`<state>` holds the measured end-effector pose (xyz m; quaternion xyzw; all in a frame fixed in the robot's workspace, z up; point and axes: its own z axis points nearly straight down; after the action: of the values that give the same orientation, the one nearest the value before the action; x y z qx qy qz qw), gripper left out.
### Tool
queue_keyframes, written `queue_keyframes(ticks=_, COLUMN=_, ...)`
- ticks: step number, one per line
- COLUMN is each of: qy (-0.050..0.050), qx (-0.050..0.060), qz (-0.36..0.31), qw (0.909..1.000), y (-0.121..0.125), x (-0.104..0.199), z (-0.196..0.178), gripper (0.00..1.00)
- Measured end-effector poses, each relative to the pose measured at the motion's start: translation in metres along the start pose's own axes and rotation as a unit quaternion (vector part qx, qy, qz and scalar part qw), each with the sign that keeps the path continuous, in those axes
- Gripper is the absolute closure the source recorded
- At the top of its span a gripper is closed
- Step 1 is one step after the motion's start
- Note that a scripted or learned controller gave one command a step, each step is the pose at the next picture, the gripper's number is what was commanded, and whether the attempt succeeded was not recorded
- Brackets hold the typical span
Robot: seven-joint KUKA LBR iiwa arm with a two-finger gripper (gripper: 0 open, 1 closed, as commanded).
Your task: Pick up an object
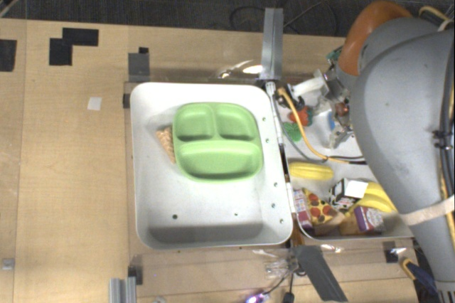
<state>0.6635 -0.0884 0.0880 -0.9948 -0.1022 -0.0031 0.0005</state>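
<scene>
Looming nearest, my grey arm (405, 117) is covering the right bin (313, 232), reaching into its far end where the clutter (334, 208) is lying for picking; whether the tool (323, 106) is grasping anything, I cannot tell.

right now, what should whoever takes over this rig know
Gripper: down at the far end of the right bin, amid wires; whether it is open or shut cannot be told, and nothing is seen held.
Left bin: a green divided tray with a tan item tucked at its left edge.
Right bin: a banana, a second banana, a purple carton and small packets at the near end; the arm covers much of it.
Done: no pick confirmed.
Left: grasp one object and lift it.
</scene>
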Motion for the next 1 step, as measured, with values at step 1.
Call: queue_keyframes(ticks=1, qy=0.000, qx=0.000, qz=0.001, qw=1.0000, y=-0.0045, x=-0.0024, z=0.0006, gripper=0.00)
